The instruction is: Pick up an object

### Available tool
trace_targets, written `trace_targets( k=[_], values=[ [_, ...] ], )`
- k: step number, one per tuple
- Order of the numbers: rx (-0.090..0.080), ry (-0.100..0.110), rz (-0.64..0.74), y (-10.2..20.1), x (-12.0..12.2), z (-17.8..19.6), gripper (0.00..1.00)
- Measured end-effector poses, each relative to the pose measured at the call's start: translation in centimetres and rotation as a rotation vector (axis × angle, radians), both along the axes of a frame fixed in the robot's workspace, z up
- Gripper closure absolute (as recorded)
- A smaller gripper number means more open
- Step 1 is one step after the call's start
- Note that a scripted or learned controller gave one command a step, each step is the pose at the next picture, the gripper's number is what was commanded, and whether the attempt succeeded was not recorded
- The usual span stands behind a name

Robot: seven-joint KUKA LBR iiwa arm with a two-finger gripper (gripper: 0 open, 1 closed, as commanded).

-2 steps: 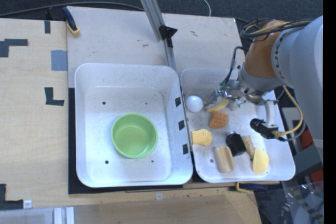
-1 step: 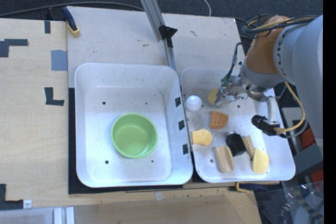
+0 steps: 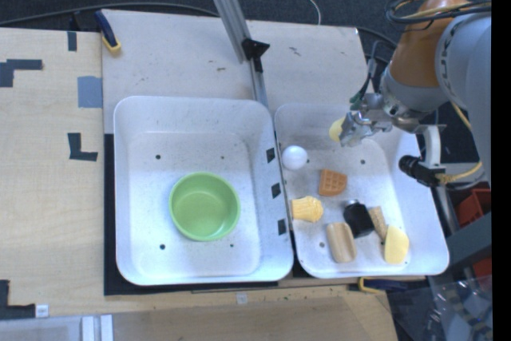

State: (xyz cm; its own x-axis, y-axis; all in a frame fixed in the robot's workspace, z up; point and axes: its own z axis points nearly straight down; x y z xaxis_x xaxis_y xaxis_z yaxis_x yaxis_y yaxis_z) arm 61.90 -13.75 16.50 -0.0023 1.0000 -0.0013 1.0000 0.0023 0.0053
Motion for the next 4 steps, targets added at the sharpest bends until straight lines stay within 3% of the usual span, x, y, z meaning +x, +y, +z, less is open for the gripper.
trace_targets(
  k=[1,3,4],
  values=[
    [0.001,0.003,0.000,0.0,0.1,4.4,1.00],
    [0.003,0.005,0.006,11.9,1.7,5.6,1.00],
    [0.003,0.006,0.004,16.4,2.5,6.4,1.00]
  ],
)
